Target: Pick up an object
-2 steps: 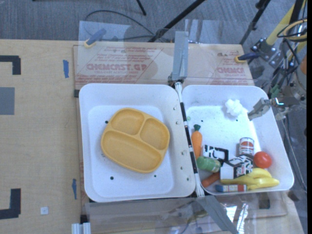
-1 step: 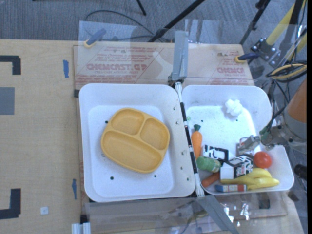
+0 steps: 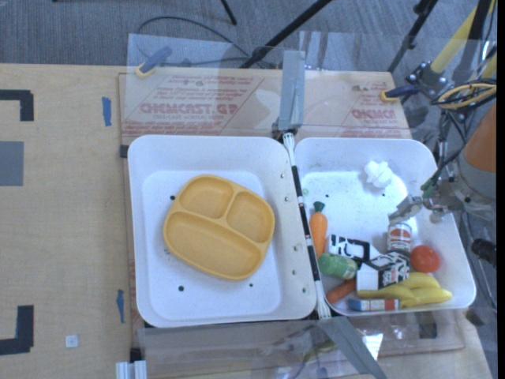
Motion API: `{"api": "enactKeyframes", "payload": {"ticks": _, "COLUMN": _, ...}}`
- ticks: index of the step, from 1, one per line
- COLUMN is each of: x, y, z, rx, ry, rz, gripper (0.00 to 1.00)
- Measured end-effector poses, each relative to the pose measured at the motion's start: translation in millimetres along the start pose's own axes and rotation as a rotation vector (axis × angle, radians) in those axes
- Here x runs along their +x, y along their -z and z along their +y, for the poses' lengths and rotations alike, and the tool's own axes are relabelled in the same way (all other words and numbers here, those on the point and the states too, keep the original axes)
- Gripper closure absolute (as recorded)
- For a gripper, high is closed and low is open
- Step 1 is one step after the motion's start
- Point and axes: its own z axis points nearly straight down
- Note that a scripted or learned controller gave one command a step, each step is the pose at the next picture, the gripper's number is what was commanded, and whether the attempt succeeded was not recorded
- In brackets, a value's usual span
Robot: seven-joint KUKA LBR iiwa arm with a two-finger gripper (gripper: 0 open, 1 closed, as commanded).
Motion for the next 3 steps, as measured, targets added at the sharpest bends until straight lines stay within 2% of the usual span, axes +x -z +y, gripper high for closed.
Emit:
{"api": "enactKeyframes", "payload": {"ticks": 1, "x": 42, "y": 78, "z": 0, "rx": -0.002, "ry": -0.202, "rz": -0.005, "gripper": 0.0}}
{"api": "enactKeyframes", "payload": {"ticks": 2, "x": 32, "y": -38, "z": -41, "rx": -0.004, "ry": 0.003, "rz": -0.005, "gripper": 0.0}}
{"api": "enactKeyframes", "payload": {"ticks": 3, "x": 32, "y": -38, "z": -41, "rx": -0.004, "ry": 0.003, "rz": -0.005, "gripper": 0.0}}
